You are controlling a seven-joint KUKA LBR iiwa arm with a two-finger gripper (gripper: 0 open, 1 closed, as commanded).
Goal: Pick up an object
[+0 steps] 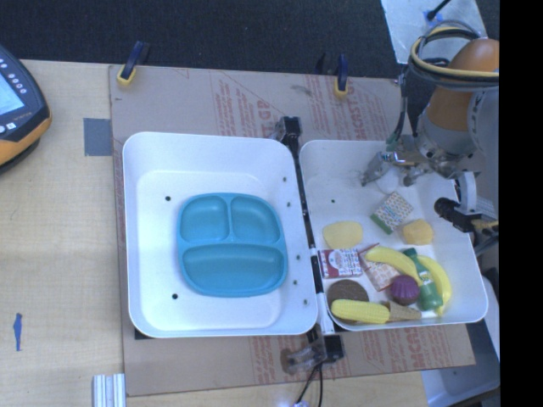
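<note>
My gripper [390, 175] hangs over the back part of the right bin [331, 164], its metal fingers spread open with nothing between them. Just in front of it lies a small green-and-white box [392, 211]. Further forward are a pale yellow chip [342, 234], an orange-yellow block [417, 231], a banana [409, 264], a red-and-white packet [340, 264], a purple grape [405, 290], a green bottle [431, 292], a brown cookie [348, 291] and a corn cob [360, 312].
The left bin [144, 227] holds a blue divided plate [232, 244]. A black clip [290, 130] sits at the back between the bins. A yellow-and-black device [17, 104] lies at the far left of the bench.
</note>
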